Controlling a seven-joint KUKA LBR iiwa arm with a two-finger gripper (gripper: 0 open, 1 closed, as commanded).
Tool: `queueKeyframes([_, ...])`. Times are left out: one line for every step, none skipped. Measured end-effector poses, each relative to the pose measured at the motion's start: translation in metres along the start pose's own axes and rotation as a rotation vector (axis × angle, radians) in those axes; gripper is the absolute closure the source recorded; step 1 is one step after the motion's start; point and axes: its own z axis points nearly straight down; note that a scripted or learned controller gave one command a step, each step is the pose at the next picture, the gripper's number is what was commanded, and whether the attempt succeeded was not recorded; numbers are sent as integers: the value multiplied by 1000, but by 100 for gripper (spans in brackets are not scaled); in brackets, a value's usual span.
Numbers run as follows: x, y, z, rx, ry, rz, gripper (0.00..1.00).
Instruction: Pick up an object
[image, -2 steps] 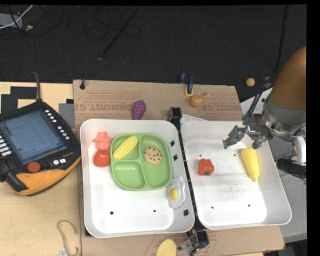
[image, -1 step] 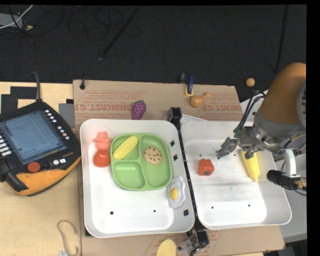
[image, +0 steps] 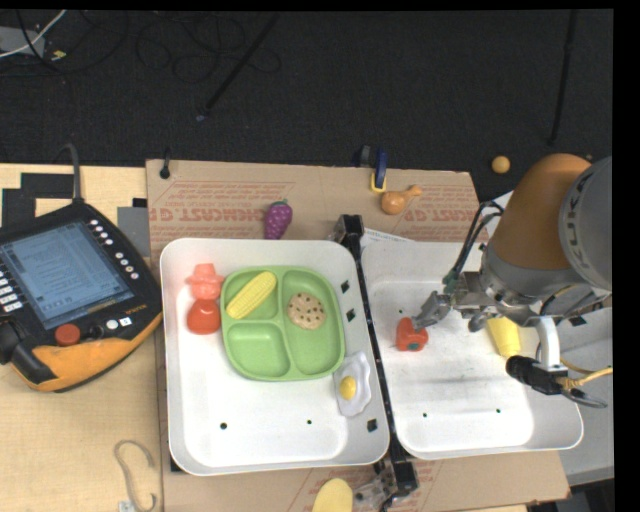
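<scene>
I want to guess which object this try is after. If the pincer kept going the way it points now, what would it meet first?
Most likely the red toy in the right bin: the pincer points down-left at it, almost touching. Height above it is unclear.

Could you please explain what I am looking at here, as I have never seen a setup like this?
This is one picture from a camera fixed above a workbench, looking down at a slant. The grey machine with the orange band at the right is a robot arm; a program steers it. At its tip is a two-finger gripper, whose job is to pick something up.

On the bench sit two shallow white bins. The left bin holds a green divided plate with a toy corn cob and a cookie in it, a pink and red figure beside it, and a toy fried egg. The right bin holds a small red toy and a yellow piece.

The gripper hangs just above the red toy. I cannot tell if it grips anything.
</scene>
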Motion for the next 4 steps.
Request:
queueKeyframes([2,0,53,-3,-2,-2,0])
queueKeyframes([0,0,41,-3,-1,4,100])
queueKeyframes([-7,3,-21,-10,-3,5,100])
queueKeyframes([-12,13,-73,-10,-3,1,100])
